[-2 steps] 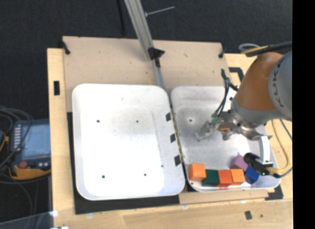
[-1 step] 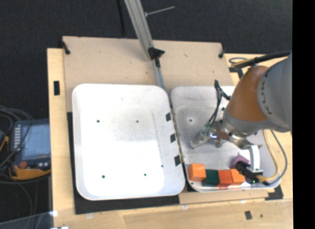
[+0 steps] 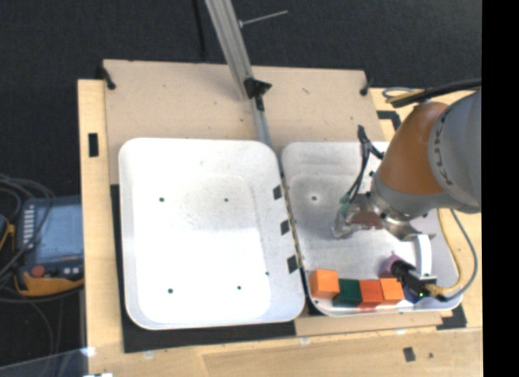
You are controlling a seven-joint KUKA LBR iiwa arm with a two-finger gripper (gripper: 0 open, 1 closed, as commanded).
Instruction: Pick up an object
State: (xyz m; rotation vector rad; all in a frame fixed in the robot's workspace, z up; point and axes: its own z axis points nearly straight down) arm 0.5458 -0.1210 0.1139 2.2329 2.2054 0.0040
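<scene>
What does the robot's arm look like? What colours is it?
The arm is fat and rounded, grey with a big orange band near the wrist. Thin dark cables run down to its small metal gripper.

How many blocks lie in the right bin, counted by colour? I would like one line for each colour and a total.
Along the near wall of the right bin:
Orange blocks: 3
Green blocks: 1
Total: 4 blocks

A small dark purple thing lies beside them; I cannot tell what it is, so it is not counted.
</scene>
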